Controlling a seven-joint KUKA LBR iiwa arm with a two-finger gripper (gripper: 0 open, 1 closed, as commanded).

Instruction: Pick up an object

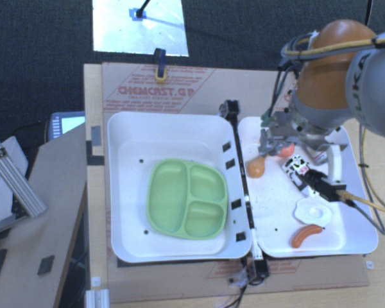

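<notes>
My gripper (269, 145) hangs low over the upper left part of the right bin (353, 242). A small red-orange object (286, 150) shows just to its right, partly hidden by the wrist, and I cannot tell whether it is held. An orange egg-shaped object (256, 167) lies just below and left of the gripper, near the bin's left wall. Farther toward the front lie a toy fried egg (312, 212) and a brown-orange sausage (307, 235).
The left bin (125, 236) holds a light green divided plate (187, 197). A black-clipped divider (239, 172) runs between the bins. A white elongated piece (335, 163) stands at the right bin's right side. The arm covers that bin's upper right.
</notes>
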